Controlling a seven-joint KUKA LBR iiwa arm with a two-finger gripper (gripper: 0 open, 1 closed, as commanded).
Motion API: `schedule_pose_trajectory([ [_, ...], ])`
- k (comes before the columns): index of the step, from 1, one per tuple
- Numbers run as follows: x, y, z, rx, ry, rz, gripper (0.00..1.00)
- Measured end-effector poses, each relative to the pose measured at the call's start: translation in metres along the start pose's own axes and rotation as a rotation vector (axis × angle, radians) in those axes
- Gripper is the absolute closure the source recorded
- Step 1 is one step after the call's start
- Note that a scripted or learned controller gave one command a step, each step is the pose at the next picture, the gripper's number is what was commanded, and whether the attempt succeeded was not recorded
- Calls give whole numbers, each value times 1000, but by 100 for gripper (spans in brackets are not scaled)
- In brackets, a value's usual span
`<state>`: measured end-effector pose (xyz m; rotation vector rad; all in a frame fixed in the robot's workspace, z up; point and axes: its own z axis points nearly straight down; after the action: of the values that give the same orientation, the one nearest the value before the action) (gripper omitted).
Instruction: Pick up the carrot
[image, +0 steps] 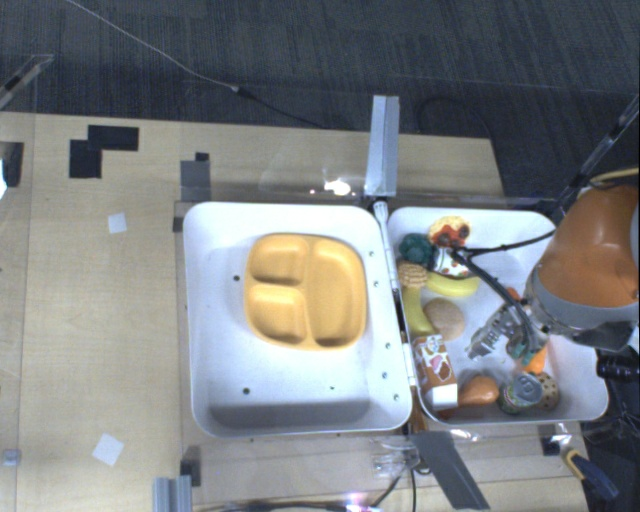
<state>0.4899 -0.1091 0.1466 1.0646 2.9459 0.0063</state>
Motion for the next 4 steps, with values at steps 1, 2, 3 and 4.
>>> schedule_pose_trajectory([
  [1, -33, -39, 57, 0, -2, -145, 100],
  [2, 11, 19, 55, 2, -15, -435, 100],
  [3, -26, -28, 55, 3, -13, -799, 100],
  [4, -47, -26, -68, 3, -10, -848, 100],
])
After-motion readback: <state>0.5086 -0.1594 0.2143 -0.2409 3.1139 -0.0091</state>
